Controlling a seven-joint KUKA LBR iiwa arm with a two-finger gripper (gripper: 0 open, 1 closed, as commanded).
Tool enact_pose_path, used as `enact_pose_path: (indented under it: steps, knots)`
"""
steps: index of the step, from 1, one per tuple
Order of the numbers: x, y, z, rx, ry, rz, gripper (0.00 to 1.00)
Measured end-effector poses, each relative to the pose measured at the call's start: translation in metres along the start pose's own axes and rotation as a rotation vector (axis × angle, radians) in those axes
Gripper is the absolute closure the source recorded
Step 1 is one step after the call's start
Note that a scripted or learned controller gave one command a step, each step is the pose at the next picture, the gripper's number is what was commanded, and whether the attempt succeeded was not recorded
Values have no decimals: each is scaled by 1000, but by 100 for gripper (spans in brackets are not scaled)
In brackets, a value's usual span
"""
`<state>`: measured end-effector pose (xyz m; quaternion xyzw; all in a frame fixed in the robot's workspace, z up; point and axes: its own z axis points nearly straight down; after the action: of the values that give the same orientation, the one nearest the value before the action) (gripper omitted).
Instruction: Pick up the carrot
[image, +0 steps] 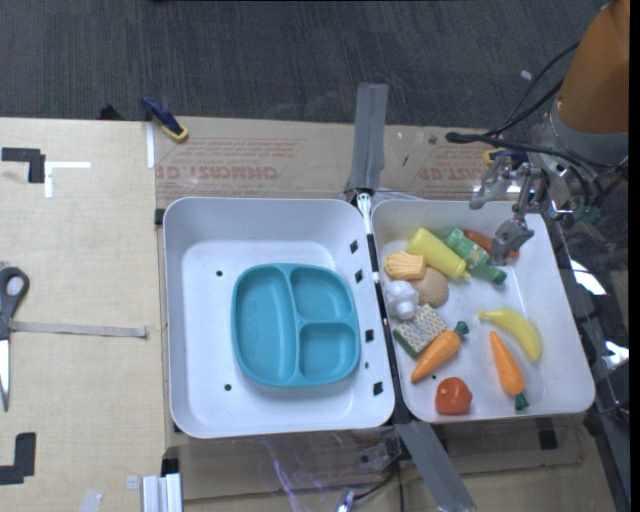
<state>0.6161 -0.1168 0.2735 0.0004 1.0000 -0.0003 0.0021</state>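
Two orange carrots with green tops lie in the right bin (570, 300). One carrot (437, 353) rests tilted beside a checkered sponge (421, 325); the other carrot (507, 365) lies near the front right, below a banana (516, 330). My gripper (501, 213) hangs over the bin's back right corner, well behind both carrots. It stands open with nothing between its fingers (512, 233). Its lower finger is just above a green bottle (476, 254) and a small red-orange item (480, 240).
The right bin also holds a yellow bottle (437, 251), a yellow bread piece (405, 265), a beige potato (433, 288), white garlic (400, 298) and a red tomato (453, 396). A blue divided plate (297, 325) sits in the left bin (190, 300). Scissors (8, 300) lie at the far left.
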Motion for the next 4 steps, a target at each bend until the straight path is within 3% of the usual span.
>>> enact_pose_path:
  steps: [1, 2, 3, 4]
  knots:
    - [49, -15, 129, 0, 1, -81, 0]
    - [95, -56, 180, 0, 0, -131, 0]
    - [125, 16, 180, -1, 0, -231, 0]
    - [131, -33, 164, 0, -1, -386, 0]
